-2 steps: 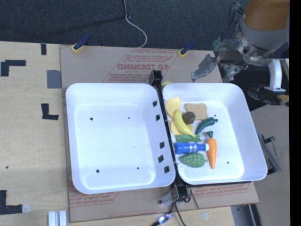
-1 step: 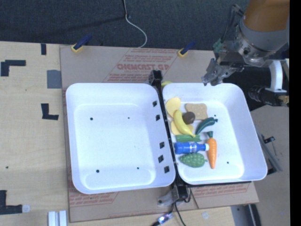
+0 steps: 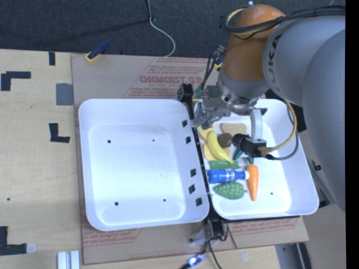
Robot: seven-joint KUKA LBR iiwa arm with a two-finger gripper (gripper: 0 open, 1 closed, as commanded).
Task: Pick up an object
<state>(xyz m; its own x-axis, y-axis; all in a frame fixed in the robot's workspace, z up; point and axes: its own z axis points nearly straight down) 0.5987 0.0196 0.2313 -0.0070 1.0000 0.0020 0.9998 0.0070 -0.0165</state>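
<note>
Nearest cam: grey arm body (image 3: 322, 66), big, filling 2–3 o'clock of view, w/ orange band (image 3: 249, 35) above wrist at approx 1 o'clock. Wrist hangs over right bin (image 3: 291, 203), near its 11 o'clock corner.

Gripper (image 3: 208, 116) sits low over right bin's left wall, close to the seam btwn bins. Jaws: cannot tell, wrist hardware and cables block the tips. Nothing visibly pinched.

Right bin contents, clustered along its left side:
- banana (image 3: 213, 147), yellow, just below gripper at its 6 o'clock, close to it; contact unclear.
- tan flat item (image 3: 233, 129), bread-slice look, at 2 o'clock of banana, partly under wrist.
- small dark brown item (image 3: 225, 140) touching banana's right edge.
- green long piece (image 3: 221, 164) at 6 o'clock of banana.
- blue bottle (image 3: 226, 176) w/ white cap, lying flat, just below green piece.
- green knobbly item (image 3: 230, 190) at 6 o'clock of bottle, touching or nearly so.
- carrot (image 3: 253, 181), orange, upright-ish in view, at 3 o'clock of bottle, beside it.

Black cable fitting (image 3: 247, 145) dangles from wrist above carrot.

Left bin (image 3: 90, 122) at 9 o'clock of right bin, walls side by side. Both on cardboard sheet (image 3: 157, 80) over bench (image 3: 28, 150). Blue-yellow small item (image 3: 96, 51) on bench at 11 o'clock.
</note>
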